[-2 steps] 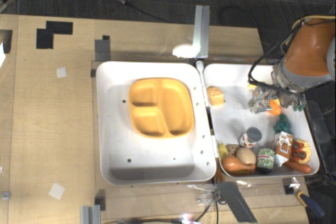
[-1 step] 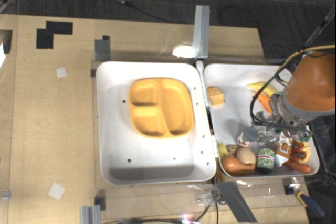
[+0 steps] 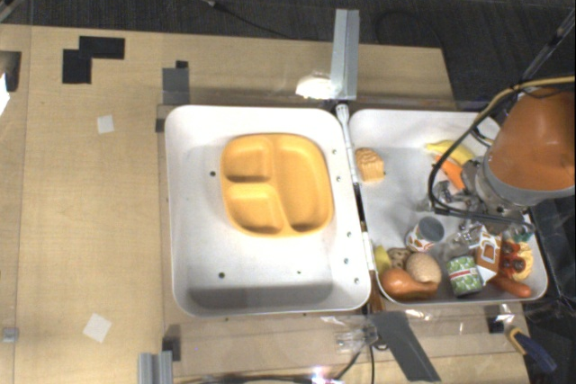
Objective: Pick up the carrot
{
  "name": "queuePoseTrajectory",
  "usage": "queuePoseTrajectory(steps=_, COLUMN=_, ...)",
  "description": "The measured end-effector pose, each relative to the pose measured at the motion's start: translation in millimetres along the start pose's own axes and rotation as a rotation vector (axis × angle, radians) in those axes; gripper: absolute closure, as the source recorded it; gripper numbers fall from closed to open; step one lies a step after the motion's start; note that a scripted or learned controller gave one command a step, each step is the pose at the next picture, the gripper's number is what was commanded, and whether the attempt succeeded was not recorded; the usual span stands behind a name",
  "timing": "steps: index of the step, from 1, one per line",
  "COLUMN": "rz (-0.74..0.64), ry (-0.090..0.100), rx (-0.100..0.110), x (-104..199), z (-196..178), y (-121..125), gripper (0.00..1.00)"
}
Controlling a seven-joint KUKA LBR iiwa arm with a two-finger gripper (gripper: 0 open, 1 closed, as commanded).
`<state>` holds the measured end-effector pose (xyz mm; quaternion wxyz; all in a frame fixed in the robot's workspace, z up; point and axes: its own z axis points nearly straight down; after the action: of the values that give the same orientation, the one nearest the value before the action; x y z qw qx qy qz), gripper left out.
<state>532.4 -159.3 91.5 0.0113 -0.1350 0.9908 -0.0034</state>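
The carrot (image 3: 451,173) is a small orange piece in the right bin (image 3: 396,193), lying just below a yellow banana-like item (image 3: 443,148) near the bin's back. The arm's orange band (image 3: 538,148) hangs over the bin's right side and hides part of the carrot. My gripper (image 3: 470,216) points down into the bin just below and to the right of the carrot, among cables and clutter. Nothing can be seen held in it.
The left bin (image 3: 193,274) holds a yellow divided plate (image 3: 273,183). The right bin also has a tan bread piece (image 3: 369,165), a grey cup (image 3: 432,229), a brown pear (image 3: 409,284), a green can (image 3: 463,274), strawberries (image 3: 515,254) and a red sausage (image 3: 513,287).
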Motion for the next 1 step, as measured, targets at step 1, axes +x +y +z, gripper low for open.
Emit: queuePoseTrajectory(steps=1, rz=-0.132, ry=0.007, rx=-0.005, x=-71.3, z=4.2, y=-30.7, gripper=0.00)
